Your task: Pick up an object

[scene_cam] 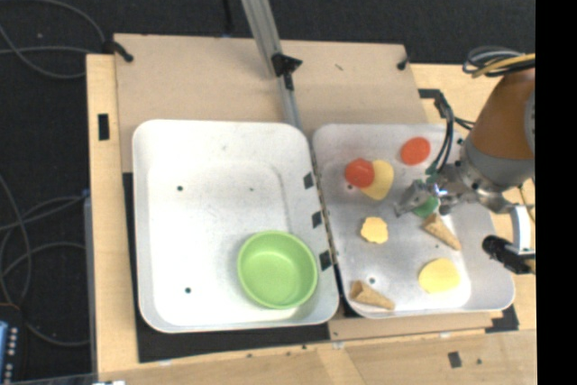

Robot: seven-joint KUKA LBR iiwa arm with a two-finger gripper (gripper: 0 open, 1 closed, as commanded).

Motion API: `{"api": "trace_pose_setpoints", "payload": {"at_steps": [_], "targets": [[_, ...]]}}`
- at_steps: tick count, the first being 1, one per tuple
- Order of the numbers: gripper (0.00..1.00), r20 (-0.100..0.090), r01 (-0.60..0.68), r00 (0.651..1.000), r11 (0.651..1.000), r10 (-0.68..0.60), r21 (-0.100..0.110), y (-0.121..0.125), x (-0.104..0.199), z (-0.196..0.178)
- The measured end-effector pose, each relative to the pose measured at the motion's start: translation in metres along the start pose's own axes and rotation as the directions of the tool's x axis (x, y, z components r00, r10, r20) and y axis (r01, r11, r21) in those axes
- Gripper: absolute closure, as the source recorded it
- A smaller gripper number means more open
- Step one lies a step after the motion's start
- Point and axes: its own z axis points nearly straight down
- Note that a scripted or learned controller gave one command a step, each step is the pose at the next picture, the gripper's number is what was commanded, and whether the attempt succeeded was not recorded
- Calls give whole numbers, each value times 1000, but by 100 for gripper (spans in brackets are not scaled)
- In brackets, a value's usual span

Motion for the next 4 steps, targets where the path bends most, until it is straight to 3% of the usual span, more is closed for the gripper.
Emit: {"api": "trace_pose_setpoints", "payload": {"at_steps": [1, 2, 3, 4], "targets": [[100, -1, -2, 1000, 1000, 2, -8, 2, 0, -14], [100, -1, 6, 1000, 1000, -6, -12, 4, 2, -78], [100, -4, 7, 1000, 1000, -7, -6, 5, 2, -84], [100, -4, 9, 1000, 1000, -9, -6, 5, 57, -87]]}}
